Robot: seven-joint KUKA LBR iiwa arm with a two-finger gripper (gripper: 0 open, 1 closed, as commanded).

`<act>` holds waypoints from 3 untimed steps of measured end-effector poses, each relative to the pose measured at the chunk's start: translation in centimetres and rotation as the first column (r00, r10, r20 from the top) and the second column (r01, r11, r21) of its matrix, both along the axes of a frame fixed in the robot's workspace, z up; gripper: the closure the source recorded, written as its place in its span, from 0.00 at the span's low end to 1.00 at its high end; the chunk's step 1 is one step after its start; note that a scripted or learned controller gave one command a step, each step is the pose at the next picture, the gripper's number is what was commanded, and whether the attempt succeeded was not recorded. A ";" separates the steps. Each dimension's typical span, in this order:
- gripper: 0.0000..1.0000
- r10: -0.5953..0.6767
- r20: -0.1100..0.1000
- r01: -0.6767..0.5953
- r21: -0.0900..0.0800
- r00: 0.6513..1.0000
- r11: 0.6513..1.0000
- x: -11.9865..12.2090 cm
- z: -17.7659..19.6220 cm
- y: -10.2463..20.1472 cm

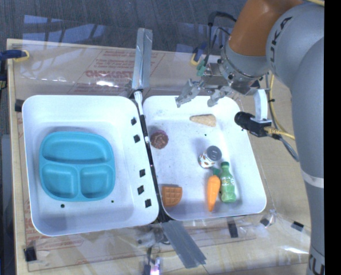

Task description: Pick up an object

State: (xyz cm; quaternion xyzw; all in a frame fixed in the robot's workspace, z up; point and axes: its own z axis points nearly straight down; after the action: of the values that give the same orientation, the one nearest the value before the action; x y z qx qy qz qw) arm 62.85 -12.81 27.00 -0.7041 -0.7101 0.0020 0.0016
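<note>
Bench (56,56) bears two white bins (33,153).

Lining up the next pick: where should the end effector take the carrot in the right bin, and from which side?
Grip the carrot across its thick upper half, coming straight down. It lies flat, tapering toward the near wall, with the green bottle right beside it, so one finger must slip into that narrow gap; the other side looks free.

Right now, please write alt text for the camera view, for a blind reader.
A robot claw hangs open over the right bin's far edge, holding nothing. That bin holds a carrot, green bottle, waffle and bread; the left bin holds a blue tray.
</note>
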 end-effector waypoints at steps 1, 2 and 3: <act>0.00 0.049 0.001 -0.049 0.000 0.999 0.999 -3.9 -4.9 -5.2; 0.00 0.079 0.000 -0.079 0.001 0.997 0.997 -5.5 -12.5 -8.2; 0.00 0.124 0.003 -0.124 0.001 0.992 0.992 -8.8 -17.8 -8.1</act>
State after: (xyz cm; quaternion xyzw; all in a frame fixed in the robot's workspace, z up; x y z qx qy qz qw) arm 54.07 -20.94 9.20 -0.6585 -0.7526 0.0006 0.0006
